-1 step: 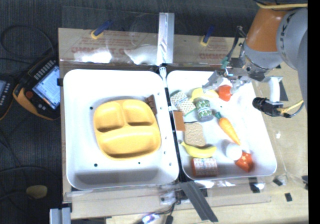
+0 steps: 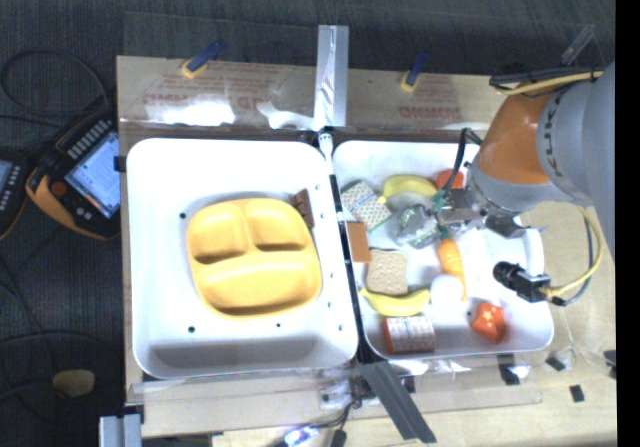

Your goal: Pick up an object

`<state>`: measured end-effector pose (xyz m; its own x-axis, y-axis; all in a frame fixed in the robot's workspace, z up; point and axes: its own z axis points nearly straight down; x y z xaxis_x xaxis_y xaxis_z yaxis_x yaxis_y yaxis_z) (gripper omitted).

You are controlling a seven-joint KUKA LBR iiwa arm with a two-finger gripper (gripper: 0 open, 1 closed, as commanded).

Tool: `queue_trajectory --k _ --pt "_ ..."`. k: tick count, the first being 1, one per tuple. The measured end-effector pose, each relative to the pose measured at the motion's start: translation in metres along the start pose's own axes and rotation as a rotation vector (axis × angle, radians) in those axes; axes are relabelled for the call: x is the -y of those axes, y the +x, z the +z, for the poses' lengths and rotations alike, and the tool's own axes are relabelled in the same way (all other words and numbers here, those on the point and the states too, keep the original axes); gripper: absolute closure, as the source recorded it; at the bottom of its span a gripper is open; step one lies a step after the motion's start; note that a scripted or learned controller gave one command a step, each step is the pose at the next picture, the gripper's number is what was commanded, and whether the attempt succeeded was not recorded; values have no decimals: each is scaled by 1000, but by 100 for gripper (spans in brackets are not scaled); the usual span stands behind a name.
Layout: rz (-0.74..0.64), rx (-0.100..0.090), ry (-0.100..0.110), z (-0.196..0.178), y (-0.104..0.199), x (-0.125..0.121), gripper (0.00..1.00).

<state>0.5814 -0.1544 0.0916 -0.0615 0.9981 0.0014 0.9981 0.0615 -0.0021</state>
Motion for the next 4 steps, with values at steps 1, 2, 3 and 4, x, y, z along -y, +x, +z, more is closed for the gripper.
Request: queue_trajectory --k 1,2,3,4 --pt "-57 3 -2 1 -34 -9 0" --pt "136 2 -14 3 -37 2 0" --pt "137 2 -14 3 -37 2 0" --pt "134 0 -8 -4 -37 2 100"
